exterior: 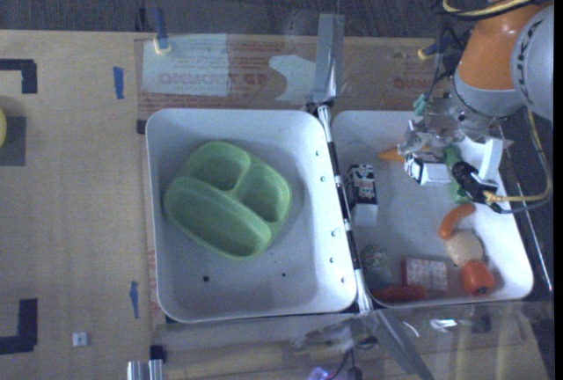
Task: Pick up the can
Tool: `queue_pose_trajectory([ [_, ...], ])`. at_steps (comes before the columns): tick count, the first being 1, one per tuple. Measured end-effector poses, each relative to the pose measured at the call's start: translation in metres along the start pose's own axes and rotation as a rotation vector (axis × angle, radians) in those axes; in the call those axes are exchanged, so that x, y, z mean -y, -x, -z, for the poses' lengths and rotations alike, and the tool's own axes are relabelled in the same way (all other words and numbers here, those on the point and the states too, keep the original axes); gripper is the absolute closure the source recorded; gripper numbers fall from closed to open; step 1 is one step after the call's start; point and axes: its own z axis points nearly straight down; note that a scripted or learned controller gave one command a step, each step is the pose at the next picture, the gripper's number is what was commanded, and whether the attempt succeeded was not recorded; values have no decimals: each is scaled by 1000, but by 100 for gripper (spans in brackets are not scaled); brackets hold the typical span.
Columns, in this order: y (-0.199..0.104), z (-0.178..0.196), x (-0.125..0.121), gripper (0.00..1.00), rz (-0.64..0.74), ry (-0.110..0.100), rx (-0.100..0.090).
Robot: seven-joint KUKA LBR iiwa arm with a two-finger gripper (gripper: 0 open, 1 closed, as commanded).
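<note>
The can (376,262) looks like a small greenish-grey cylinder near the front left corner of the right bin (387,130), close to the divider wall. My gripper (425,160) hangs over the back middle of that bin, well behind the can and to its right. Under the wrist a small white block and an orange piece (391,156) show, and I cannot make out whether either is held. The grey arm with its orange band (501,53) comes in from the upper right.
A black-and-white carton (362,185) lies by the right bin's left wall. A red box (425,274), a beige ball (464,246), orange-red food pieces (477,278) and a green item (459,174) crowd the front right. The left bin (167,281) holds a green divided plate (227,198).
</note>
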Motion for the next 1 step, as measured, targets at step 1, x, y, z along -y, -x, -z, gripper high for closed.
queue_pose_trajectory([
  [1,45,-23,33,100,-136,-2,-1],
])
